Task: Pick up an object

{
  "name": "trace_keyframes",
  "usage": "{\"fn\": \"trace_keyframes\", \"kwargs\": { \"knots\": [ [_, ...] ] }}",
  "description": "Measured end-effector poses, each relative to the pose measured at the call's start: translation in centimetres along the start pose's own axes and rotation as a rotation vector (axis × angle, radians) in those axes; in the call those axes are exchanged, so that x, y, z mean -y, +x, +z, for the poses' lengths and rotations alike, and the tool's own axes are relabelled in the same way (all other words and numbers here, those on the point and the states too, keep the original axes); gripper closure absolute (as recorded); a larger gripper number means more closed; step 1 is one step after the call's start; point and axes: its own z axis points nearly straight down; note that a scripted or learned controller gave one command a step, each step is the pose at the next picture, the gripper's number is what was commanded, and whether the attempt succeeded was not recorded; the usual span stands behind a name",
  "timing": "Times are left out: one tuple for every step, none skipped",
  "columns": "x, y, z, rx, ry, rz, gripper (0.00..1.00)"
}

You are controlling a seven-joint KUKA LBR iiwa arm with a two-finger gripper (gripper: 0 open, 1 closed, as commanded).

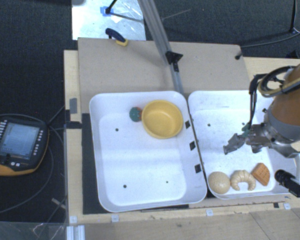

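Arm enters from the right, orange band visible, gripper point(235, 145) over the right bin point(215, 104), above its bare floor near the middle. Gripper state: cannot tell, too small and blurred. Nothing seen in it. Pick candidates in the right bin sit along the near wall: round beige bun point(219, 182), croissant point(244, 179) just beside it, waffle-like orange piece point(261, 173) next to that; all apart from the gripper. Left bin point(139, 184): yellow bowl point(162, 119) at the far right corner, small dark green ball point(135, 114) touching its left side. Teach pendant point(17, 144) on the floor to the left; screen lit but its text is unreadable. No legible labels or brands anywhere.
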Motion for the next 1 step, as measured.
{"fn": "trace_keyframes", "kwargs": {
  "knots": [
    [-0.30, 0.89, 4.77, 0.000, 0.000, -0.001, 0.00]
  ]
}}
